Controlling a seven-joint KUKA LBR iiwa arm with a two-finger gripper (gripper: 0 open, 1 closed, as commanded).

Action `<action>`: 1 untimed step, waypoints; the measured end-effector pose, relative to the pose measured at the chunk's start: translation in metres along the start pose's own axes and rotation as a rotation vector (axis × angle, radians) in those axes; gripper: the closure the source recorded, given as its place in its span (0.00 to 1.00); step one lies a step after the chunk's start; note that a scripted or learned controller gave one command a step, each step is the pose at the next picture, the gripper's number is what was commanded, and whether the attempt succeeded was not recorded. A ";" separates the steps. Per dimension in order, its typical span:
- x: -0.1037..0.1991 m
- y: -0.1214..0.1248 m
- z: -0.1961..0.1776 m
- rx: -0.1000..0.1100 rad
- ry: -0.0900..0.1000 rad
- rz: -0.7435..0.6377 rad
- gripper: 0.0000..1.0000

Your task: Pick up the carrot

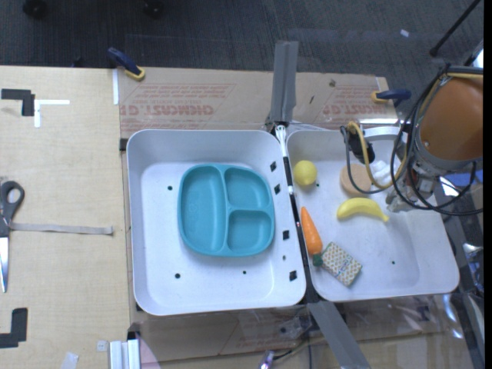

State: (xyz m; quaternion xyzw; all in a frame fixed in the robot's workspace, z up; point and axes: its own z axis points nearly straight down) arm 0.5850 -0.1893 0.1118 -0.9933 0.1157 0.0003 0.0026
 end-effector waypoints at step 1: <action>0.016 0.022 -0.084 0.002 0.004 0.104 1.00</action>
